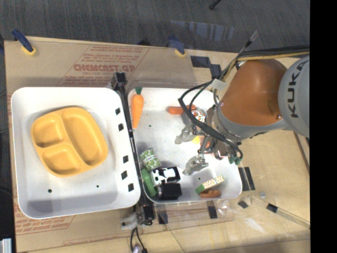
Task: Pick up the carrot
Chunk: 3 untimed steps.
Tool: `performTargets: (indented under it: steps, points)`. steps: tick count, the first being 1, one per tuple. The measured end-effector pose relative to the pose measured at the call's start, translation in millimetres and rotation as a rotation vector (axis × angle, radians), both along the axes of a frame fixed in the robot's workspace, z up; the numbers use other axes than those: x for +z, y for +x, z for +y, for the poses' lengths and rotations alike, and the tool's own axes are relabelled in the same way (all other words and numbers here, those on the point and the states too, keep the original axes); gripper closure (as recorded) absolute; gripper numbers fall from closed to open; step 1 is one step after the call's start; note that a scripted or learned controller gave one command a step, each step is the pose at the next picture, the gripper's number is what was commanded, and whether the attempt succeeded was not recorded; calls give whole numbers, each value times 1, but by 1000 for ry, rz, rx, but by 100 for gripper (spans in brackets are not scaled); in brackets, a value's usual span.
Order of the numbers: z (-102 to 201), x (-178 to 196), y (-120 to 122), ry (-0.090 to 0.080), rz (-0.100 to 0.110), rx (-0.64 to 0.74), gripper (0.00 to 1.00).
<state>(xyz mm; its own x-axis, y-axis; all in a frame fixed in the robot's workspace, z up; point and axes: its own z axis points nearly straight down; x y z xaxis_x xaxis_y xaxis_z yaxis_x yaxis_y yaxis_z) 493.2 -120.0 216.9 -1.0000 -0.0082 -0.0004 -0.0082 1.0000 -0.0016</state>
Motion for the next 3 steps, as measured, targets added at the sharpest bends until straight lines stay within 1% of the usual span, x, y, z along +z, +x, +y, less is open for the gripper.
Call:
performTargets:
  steps: [1,2,3]
  points:
    - [-72,-71,44,1,-1,-220,0]
    - [-89,-90,83,2,-2,-224,0]
    - [-89,-122,94,-1,-4,10,0]
